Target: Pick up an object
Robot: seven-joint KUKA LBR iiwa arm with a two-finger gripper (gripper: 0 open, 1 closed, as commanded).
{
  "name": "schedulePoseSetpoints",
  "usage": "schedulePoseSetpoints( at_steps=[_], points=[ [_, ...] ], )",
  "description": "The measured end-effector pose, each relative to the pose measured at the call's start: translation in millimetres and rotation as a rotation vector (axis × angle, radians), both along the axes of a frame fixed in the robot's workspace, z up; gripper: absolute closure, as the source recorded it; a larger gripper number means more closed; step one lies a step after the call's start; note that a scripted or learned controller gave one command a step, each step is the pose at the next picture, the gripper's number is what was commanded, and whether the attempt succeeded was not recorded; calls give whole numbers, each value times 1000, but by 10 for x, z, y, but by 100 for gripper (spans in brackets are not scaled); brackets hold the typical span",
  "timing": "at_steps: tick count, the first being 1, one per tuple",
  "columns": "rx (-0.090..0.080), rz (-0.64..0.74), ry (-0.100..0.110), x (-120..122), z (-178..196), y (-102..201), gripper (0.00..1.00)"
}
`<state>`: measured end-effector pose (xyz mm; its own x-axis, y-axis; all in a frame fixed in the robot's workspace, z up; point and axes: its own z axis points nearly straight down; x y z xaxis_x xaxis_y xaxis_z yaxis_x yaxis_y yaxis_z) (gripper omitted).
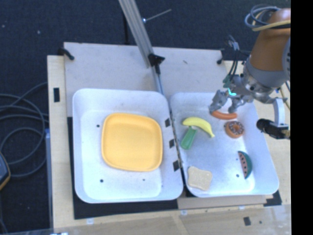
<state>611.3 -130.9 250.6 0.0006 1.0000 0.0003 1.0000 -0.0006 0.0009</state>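
Note:
The right bin (259,177) holds a yellow banana (199,125), a green cylinder (188,138), an orange-red sausage (223,115), a round brown donut-like piece (234,129), a watermelon slice (245,164) and a slice of bread (199,178). My gripper (227,100) hangs over the bin's far side, just above the sausage. Its fingers are spread and nothing sits between them.
A yellow square plate (132,142) lies in the left bin (83,106). A slanted metal pole (138,26) runs from the top down to the gap between the bins. Cables lie on the floor at the left.

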Motion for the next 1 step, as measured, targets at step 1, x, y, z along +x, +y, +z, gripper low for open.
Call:
schedulePoseSetpoints(
  at_steps=[1],
  points=[
    [0,0,0,0,-1,0,0]
  ],
)
